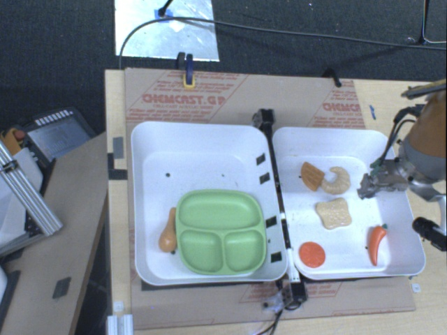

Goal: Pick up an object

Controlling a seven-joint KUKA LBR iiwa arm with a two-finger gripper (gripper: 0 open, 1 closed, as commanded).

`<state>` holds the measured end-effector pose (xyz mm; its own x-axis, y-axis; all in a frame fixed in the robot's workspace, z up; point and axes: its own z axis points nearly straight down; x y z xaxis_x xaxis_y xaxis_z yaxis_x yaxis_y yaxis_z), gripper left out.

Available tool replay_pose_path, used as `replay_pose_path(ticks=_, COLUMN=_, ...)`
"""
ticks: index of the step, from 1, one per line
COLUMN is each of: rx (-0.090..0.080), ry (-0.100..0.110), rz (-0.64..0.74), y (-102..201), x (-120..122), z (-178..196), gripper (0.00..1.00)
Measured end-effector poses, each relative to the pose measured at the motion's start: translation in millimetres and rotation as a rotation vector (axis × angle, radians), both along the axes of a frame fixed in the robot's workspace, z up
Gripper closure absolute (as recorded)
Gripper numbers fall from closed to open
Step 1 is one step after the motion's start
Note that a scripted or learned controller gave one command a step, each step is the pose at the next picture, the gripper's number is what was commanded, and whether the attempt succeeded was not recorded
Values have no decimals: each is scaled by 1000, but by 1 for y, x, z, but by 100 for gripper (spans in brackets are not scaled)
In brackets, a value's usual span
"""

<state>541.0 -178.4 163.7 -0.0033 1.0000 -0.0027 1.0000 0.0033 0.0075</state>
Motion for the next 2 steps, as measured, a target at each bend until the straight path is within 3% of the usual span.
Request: replay_pose_path(ticks=2, rx=0, ry=0, rz=1, y=-11, x=-3, z=109, gripper=100)
